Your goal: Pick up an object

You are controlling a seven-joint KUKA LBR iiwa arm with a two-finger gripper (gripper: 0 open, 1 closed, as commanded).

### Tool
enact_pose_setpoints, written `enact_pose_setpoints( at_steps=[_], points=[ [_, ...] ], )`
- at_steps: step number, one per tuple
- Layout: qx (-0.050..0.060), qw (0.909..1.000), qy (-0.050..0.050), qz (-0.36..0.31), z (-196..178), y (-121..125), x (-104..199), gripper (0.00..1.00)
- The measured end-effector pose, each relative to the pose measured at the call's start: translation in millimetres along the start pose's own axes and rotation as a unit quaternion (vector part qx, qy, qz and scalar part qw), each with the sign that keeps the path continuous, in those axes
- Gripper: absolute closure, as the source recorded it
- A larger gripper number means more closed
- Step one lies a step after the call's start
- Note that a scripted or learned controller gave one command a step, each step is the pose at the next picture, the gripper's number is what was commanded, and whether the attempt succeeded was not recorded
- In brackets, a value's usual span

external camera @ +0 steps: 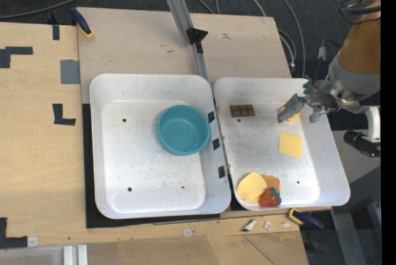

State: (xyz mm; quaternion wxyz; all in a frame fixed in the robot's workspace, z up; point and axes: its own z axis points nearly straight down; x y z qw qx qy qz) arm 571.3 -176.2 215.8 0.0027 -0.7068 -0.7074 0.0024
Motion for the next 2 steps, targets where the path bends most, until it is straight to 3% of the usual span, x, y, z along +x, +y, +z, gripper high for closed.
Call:
enact_pose_setpoints(
  at_steps=[2],
  points=[
    [0.0, 1.0, 0.0, 0.0, 106, -6, -12, 0.0]
  ],
)
